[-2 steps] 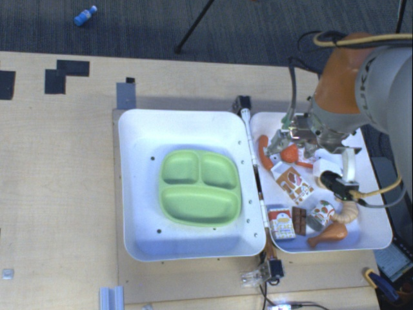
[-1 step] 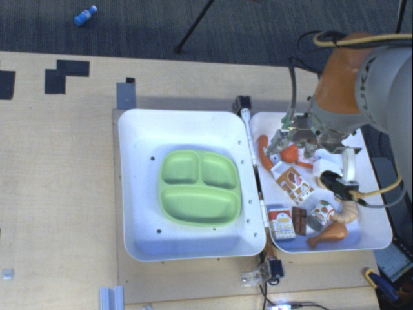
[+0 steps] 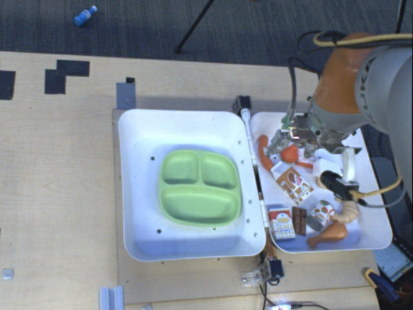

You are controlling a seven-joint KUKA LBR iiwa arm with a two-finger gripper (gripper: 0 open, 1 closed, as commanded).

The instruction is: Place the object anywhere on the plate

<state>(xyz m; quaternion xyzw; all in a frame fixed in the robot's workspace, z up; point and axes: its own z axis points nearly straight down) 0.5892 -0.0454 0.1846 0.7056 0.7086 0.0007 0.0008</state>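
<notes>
A green plate point(image 3: 197, 202) with three compartments lies in the middle of the left white bin point(image 3: 139, 173). The right bin point(image 3: 374, 192) holds several toy food pieces. My gripper point(image 3: 292, 142) hangs low over the upper left part of the right bin. Just under it is a small red-orange piece point(image 3: 290, 154), and a red sausage point(image 3: 262, 150) lies to its left by the bin wall. The gripper body hides what lies between it and the red-orange piece.
Further down the right bin lie a printed packet point(image 3: 295, 183), a small box point(image 3: 281, 224), a brown bar point(image 3: 299, 219), a drumstick point(image 3: 328, 234) and a beige curved piece point(image 3: 349, 212). A ridge separates the two bins point(image 3: 255, 173).
</notes>
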